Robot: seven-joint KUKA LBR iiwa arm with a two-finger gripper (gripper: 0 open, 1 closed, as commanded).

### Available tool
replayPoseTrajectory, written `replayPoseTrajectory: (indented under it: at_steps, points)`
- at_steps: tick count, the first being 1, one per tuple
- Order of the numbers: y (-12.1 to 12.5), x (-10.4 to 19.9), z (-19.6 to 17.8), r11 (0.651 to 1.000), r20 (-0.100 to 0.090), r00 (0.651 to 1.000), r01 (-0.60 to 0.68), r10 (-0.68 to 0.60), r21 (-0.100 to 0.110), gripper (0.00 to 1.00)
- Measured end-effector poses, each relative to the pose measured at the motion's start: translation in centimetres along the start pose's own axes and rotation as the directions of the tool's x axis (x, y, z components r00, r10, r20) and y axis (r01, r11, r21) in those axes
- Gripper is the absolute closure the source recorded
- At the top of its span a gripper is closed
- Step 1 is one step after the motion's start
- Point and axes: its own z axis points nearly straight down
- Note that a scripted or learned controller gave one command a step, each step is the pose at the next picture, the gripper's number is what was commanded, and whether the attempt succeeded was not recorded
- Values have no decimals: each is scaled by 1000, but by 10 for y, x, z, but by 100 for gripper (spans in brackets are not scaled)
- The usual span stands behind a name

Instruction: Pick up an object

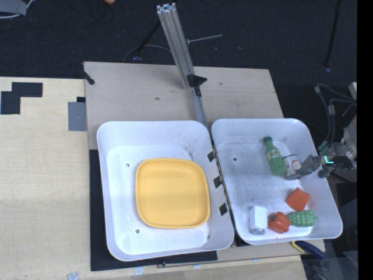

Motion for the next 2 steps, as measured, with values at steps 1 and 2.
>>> replayPoseTrajectory:
  at_steps: [1, 2]
  points:
    - [0, 0, 0, 1000, 0, 1000, 0, 0, 0, 0]
    - [5, 2, 44, 1000, -1, 1000, 1, -1, 3, 0]
